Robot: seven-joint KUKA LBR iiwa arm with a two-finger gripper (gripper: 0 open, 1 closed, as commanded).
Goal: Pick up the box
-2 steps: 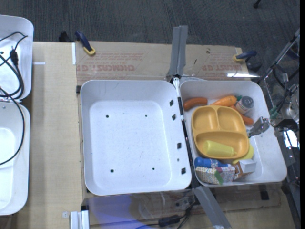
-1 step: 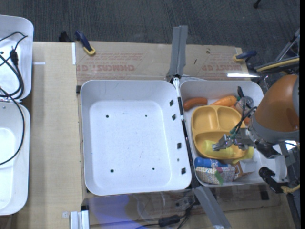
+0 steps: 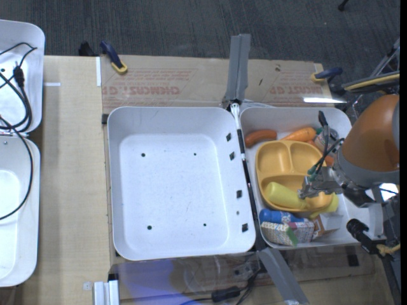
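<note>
1. Clearly the biggest thing is the left bin (image 3: 172,183); I take the right bin (image 3: 343,237) beside it as my landmark, and everything of the task lies inside that one.
2. Next the arm (image 3: 375,138), grey with its orange band, hangs over the right side of the right bin and covers a part of it.
3. Then the yellow divided plate (image 3: 286,161) sits in the middle of the right bin, and a yellow bottle-like thing (image 3: 289,196) lies across the plate's near edge.
4. The box (image 3: 289,230), with a printed pattern, lies at the near edge of the right bin, just beside the plate; a blue item (image 3: 272,216) touches its far-left side.
5. An orange carrot (image 3: 299,134) and a reddish sausage (image 3: 261,136) lie at the far wall of the right bin.
6. The gripper (image 3: 311,189) is low over the plate's near side, close to the yellow thing; I cannot tell how its fingers stand.
7. Risk, as I judge it: the gripper stands over the plate, not the box, so closing here may catch the yellow thing. The box is also crowded against the wall, so a finger may hit the plate or the bin.
</note>
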